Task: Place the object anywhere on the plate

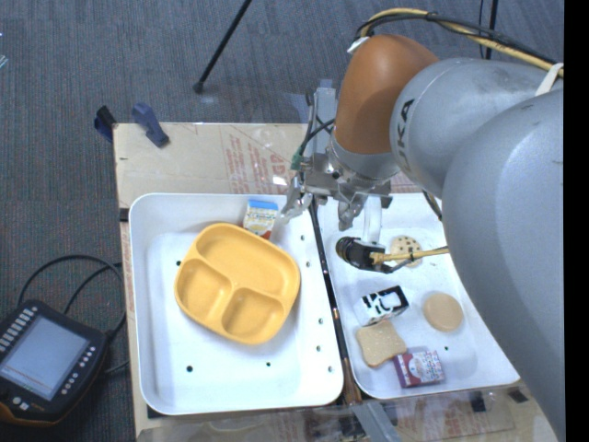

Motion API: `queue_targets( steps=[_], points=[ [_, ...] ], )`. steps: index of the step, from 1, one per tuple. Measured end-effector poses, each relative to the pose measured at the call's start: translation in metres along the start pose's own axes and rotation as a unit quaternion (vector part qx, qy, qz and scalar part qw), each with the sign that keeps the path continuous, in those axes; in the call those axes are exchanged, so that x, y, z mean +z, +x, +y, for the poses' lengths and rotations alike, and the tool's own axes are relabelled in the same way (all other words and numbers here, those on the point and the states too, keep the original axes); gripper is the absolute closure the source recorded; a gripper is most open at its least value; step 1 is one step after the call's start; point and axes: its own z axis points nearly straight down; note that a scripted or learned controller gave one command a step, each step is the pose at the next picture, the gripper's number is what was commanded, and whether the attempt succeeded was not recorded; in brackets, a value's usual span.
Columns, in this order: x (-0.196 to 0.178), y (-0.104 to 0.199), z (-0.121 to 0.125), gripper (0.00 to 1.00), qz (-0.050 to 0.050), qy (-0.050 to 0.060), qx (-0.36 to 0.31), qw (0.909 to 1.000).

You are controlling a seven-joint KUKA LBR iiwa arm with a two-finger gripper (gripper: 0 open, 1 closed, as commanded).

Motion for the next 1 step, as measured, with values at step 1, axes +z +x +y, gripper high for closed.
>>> queue_targets(
  steps=[1],
  points=[
    [-0.0081, 0.0, -0.0005, 1.0, 0.0, 0.002, -0.001, 1.0]
  ],
)
